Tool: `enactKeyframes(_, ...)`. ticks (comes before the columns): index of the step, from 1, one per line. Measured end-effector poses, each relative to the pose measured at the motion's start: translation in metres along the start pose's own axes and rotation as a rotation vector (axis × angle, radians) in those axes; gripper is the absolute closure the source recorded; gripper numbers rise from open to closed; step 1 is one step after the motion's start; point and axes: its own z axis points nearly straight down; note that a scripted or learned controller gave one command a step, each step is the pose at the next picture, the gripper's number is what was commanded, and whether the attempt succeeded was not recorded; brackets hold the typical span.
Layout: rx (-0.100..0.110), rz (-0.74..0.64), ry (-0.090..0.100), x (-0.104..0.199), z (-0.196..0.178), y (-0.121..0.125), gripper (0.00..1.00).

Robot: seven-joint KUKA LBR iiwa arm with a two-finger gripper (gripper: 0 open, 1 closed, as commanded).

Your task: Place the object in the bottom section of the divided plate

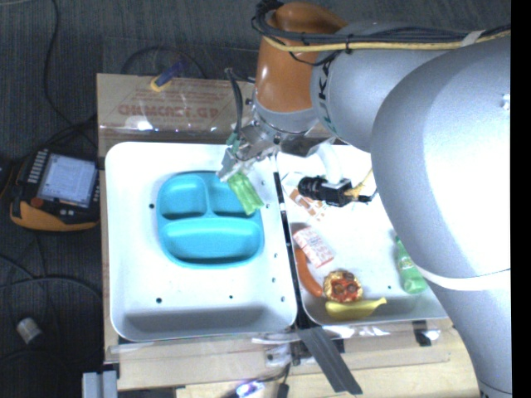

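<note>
A blue divided plate (pixel 178 251) lies in the left bin (pixel 133 305), with two small sections at the top and one wide section at the bottom. My gripper (pixel 235 169) hangs over the plate's upper right corner, shut on the top end of a translucent green object (pixel 247 195). The green object slants down and to the right, over the plate's upper right section and its right rim. I cannot tell whether its lower end touches the plate.
The right bin (pixel 377 222) holds a red and white packet (pixel 314 245), an orange sausage (pixel 309 278), a pizza slice (pixel 342 286), a banana (pixel 355 307) and a green bottle (pixel 408 269). The arm covers that bin's far side. A cardboard sheet (pixel 162 102) lies behind the left bin.
</note>
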Motion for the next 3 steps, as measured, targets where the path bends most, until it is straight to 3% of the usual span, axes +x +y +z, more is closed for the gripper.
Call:
enactKeyframes(1, 0.0, 0.0, 0.0, 0.0, 0.0, 0.0, 0.0)
enactKeyframes(2, 0.005, -0.001, 0.002, 0.0, -0.006, 0.0, 1.0)
enactKeyframes(3, 0.0, 0.071, 0.003, 0.036, -0.001, 0.024, 1.0)
